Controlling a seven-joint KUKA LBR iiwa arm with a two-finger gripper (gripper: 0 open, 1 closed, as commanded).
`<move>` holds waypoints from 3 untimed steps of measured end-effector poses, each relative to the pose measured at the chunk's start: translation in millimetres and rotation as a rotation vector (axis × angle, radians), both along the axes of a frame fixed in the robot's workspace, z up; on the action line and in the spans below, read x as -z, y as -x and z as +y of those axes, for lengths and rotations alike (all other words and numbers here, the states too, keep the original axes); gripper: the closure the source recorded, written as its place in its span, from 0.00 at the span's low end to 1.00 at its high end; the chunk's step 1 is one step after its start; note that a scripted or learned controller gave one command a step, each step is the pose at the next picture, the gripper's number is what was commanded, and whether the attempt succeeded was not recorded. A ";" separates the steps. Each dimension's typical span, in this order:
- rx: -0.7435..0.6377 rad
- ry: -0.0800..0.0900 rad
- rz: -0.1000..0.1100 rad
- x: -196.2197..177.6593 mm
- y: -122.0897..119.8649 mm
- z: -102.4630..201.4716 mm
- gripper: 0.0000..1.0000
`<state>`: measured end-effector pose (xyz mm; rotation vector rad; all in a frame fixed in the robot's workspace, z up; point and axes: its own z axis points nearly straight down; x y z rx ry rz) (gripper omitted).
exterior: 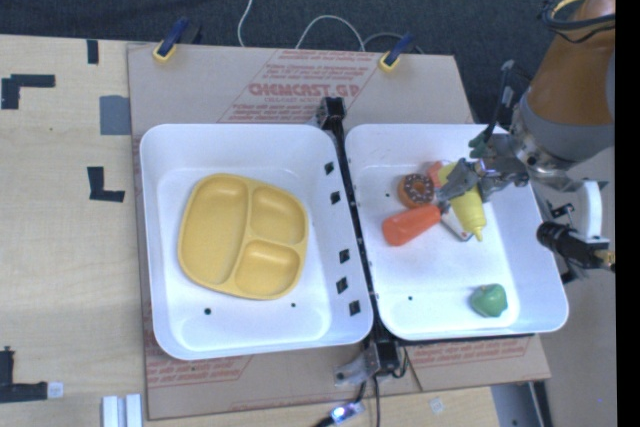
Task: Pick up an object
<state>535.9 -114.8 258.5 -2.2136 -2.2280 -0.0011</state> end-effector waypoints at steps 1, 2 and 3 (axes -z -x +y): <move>0.001 0.000 0.003 16.7 7.2 52.9 1.00; -0.001 -0.001 0.002 17.9 11.6 116.9 1.00; -0.001 0.000 0.002 14.9 13.3 165.4 1.00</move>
